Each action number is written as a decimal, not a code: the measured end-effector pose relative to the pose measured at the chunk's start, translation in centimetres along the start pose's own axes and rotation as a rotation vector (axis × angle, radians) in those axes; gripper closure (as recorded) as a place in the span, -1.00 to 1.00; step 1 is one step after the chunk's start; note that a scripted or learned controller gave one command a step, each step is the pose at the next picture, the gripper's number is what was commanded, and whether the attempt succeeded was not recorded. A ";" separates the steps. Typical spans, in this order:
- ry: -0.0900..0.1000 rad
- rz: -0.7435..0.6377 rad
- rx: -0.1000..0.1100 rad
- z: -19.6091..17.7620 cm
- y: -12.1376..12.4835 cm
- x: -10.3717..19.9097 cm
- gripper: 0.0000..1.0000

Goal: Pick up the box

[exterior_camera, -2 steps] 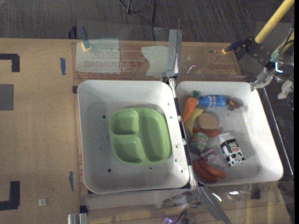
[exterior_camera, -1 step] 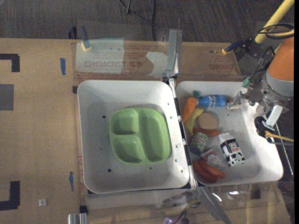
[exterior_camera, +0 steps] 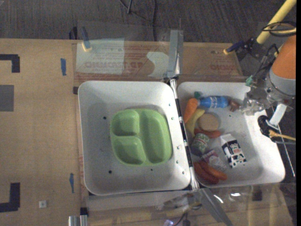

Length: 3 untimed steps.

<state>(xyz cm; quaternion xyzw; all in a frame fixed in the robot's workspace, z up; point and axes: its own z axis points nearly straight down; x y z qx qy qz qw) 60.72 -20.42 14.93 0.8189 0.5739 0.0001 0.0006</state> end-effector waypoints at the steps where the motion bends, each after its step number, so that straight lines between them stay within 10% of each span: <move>1: -0.001 0.490 0.002 1.2 -0.5 -1.1 1.00; 2: 0.000 0.489 0.002 1.2 -0.5 -1.0 -1.00; 3: -0.001 0.570 0.001 -21.8 2.4 0.8 -1.00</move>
